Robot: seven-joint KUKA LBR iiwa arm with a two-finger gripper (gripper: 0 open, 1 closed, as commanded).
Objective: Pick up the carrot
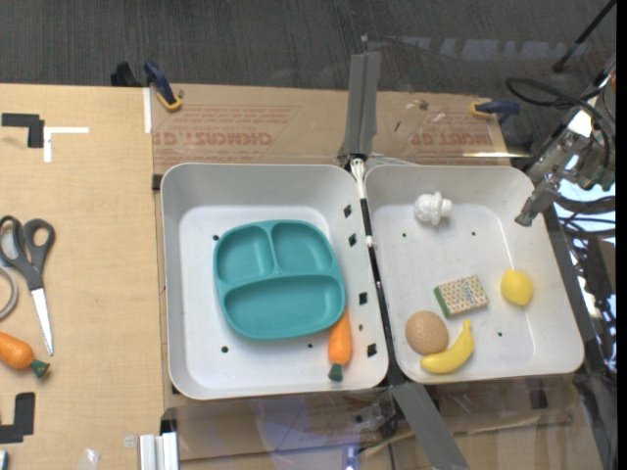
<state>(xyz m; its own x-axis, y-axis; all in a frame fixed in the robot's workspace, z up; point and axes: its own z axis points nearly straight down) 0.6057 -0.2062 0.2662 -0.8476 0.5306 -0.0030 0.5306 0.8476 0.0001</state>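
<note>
Lying in the left bin (186, 292), one carrot (339, 342) sits at the lower right edge of one teal divided plate (280, 279), its green end toward the bin's front wall. A second carrot (18, 352) rests on the worktop (78, 243) at far left, below one pair of scissors (29, 272). The right bin (490, 253) holds five things: one white piece (432, 207), one lemon (516, 287), one cracker-like block (460, 296), one brown egg-shaped item (426, 332), one banana (449, 353). The end effector (529, 213) hangs over that bin's upper right corner; its opening cannot be judged, and nothing is visibly held.

Orange carrot (339, 342) – lying in left bin, touching teal plate's (279, 279) right corner
</note>
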